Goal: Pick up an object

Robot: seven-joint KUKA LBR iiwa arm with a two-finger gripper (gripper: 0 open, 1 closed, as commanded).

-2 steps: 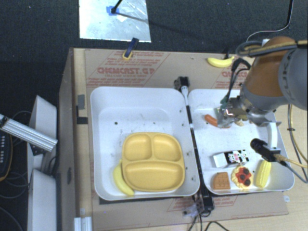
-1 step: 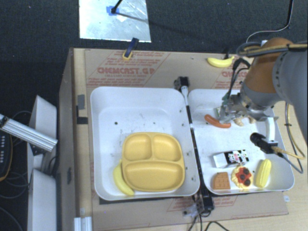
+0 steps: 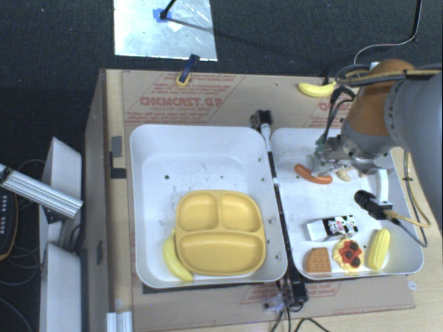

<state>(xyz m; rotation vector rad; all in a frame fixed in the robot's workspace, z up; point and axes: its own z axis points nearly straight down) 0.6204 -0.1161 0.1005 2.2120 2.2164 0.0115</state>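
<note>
One small orange-red toy sausage (image 3: 313, 175) toward back edge of right white bin (image 3: 297, 206), just beside grey gripper (image 3: 324, 159); cannot tell whether gripper parted or closed. Likely light, slick, prone to roll; take across middle.

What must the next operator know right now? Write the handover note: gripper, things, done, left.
Gripper: low in the right bin, right by the sausage; nothing seen held.
Right bin also holds: carton, cracker, pizza slice, corn cob.
Left bin: yellow plate with a banana at its edge.
Done: arm is down at the sausage.
Left: grasp and lift a thing.
</note>
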